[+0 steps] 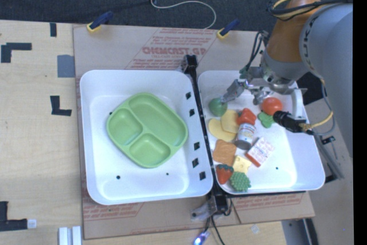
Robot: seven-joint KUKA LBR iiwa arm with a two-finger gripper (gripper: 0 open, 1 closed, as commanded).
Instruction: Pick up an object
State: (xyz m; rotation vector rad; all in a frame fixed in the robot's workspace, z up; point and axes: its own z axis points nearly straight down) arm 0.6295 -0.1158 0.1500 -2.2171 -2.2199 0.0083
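White plastic bins sat side by side on my bench. The left bin [94,123] held a green divided plate [147,129]. The right bin [304,166] held a heap of toy food. From my remote seat I saw the gripper [245,86] low over the right bin's upper part, its fingers spread apart with nothing between them. A green round toy [217,106] lay just beside it at seven o'clock. A red tomato [271,105] lay near it at four o'clock. Lower in the heap I saw a yellow slice [225,125], a small jar [245,133], a red-and-white packet [261,151], a toast piece [224,152], a strawberry [223,172] and a broccoli floret [240,181].
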